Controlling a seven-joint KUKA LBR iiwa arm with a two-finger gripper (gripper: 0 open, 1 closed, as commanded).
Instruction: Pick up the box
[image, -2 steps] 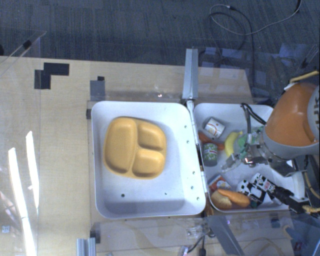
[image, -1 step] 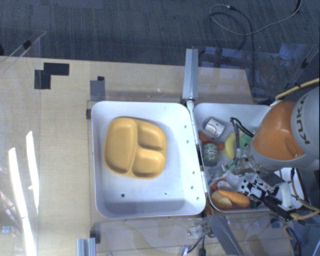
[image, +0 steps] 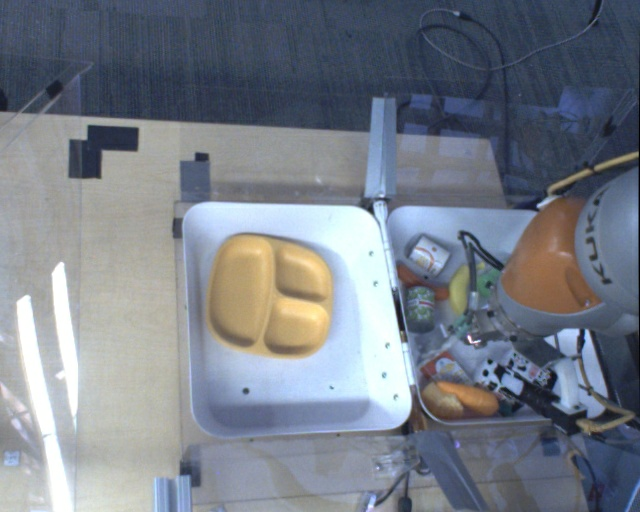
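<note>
Looking down at: 2 white bins sitting side by side on a pale wood bench (image: 110, 300), metal post between them at the back.
Left bin (image: 300, 395): just 1 thing in it, a yellow 3-compartment tray (image: 268, 294), lying flat toward the back-left part of the bin.
Right bin (image: 440, 222): pretty cluttered. Small white can (image: 428, 254) on its side near the back, greenish jar-looking thing (image: 420, 306) below it, something yellow (image: 459, 288) just right of those, orange bread-like item (image: 462, 398) at the front edge.
Box: honestly can't tell which item is the box, nothing clearly box-shaped that I can pick out in the clutter.
Arm (image: 560, 270): comes in from the right, orange band hanging over the right bin's right half and covering a chunk of it.
Gripper: can't tell, the wrist blocks the business end, so no idea what state it's in.
Floor: dark carpet behind the bench, with black cable (image: 500, 40) looped top right.
</note>
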